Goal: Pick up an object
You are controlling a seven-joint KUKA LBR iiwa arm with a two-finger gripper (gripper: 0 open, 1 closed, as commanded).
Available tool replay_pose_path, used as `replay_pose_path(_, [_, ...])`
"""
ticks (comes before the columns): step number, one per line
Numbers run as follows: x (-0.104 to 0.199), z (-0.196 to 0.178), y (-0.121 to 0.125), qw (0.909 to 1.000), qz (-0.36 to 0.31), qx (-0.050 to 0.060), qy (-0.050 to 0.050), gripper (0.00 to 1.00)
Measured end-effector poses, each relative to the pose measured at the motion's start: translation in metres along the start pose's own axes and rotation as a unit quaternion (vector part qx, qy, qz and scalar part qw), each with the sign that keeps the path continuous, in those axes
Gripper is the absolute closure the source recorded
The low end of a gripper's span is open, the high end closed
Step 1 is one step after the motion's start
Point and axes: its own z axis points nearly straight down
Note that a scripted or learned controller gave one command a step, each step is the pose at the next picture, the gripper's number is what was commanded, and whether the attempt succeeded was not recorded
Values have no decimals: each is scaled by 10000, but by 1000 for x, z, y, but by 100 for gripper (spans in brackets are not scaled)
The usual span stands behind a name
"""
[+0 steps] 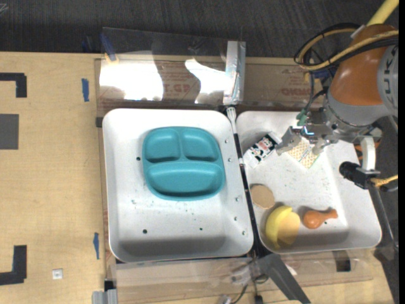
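Observation:
My gripper (306,142) hangs over the back of the right bin (361,236), below the arm's orange band. Its two fingers stand apart, one finger (292,138) to the left and the other to the right. A small tan checkered piece (308,158) lies just under and between them, and I cannot tell whether they touch it. Left of it sits a black and white packet (261,148). A tan disc (262,196), a yellow fruit (281,225) and an orange toy (318,218) lie toward the bin's front.
The left bin (120,170) bears a teal divided plate (183,162). A clear plastic sheet (171,75) stands behind the bins. Black and yellow cables (323,43) loop near the arm at the upper right.

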Motion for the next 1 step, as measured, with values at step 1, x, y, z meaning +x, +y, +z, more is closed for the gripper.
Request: replay_pose_path(1, [-63, 41, 4, 9987, -510, 7, -2, 0])
